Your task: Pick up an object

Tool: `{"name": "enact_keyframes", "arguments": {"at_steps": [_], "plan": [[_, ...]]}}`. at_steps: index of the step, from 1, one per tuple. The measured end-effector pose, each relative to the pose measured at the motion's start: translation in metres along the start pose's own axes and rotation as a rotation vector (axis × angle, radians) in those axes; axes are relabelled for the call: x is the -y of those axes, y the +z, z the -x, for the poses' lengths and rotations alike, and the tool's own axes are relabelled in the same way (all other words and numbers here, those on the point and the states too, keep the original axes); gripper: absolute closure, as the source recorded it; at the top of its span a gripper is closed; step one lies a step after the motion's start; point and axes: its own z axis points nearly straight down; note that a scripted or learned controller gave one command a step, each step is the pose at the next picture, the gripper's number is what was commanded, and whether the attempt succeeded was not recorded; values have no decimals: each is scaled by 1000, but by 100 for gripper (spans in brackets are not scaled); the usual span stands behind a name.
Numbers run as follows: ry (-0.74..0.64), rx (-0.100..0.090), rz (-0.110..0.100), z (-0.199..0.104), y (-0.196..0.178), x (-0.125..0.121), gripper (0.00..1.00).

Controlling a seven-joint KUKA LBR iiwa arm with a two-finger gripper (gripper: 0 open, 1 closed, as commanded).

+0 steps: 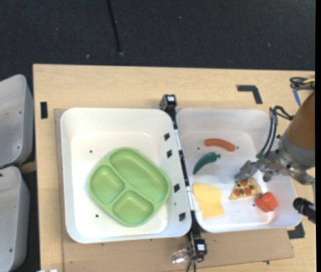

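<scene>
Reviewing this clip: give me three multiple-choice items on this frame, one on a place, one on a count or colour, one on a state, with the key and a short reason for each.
1. Where does the green divided plate lie?
A. in the left bin
B. in the right bin
C. on the bare bench

2. How many compartments does the plate have?
A. two
B. three
C. five

3. How does the gripper stand to the pizza slice?
A. far off over the left bin
B. right by the slice's upper edge in the right bin
C. raised high, slice hanging from it

Key:
1 A: the green divided plate lies in the left bin.
2 B: three hollows show in it.
3 B: the gripper sits just above the pizza slice, which lies on the right bin floor.
</scene>
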Motion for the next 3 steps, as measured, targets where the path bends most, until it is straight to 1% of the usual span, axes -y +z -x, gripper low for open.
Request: {"name": "enact_keyframes", "arguments": {"at_steps": [1, 2, 3], "plan": [[1, 1, 2, 1, 45, 0, 0], [6, 2, 9, 2, 31, -2, 100], [1, 2, 8, 9, -13, -5, 100]]}}
